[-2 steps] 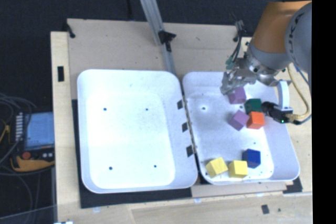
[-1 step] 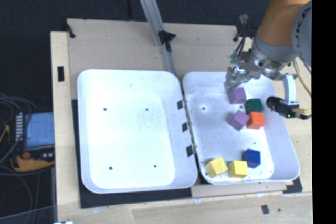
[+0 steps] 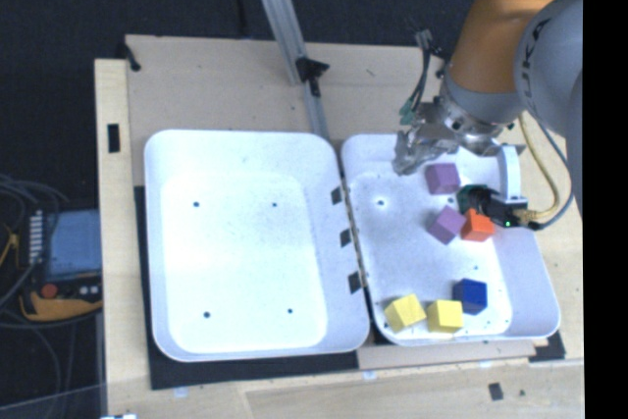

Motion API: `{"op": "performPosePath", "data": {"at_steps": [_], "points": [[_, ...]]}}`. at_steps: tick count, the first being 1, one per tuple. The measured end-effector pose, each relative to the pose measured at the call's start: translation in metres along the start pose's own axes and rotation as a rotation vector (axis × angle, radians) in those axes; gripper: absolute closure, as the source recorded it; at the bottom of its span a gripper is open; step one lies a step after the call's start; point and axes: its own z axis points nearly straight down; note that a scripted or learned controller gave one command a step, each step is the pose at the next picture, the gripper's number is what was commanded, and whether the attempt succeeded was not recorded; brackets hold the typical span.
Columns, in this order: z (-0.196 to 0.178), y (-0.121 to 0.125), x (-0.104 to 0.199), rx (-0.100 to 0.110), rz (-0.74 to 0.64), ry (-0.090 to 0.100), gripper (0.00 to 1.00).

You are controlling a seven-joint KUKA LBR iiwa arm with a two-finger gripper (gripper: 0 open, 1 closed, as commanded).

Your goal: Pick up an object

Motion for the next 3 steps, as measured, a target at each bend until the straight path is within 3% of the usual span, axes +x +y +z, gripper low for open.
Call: {"op": "performPosePath", "data": {"at_steps": [1, 3], "points": [[-0.010, -0.011, 0.049, -0.001, -0.002, 0.002, 1.00], [0.007, -0.022, 0.159, 0.004, -0.003, 0.002, 1.00]]}}
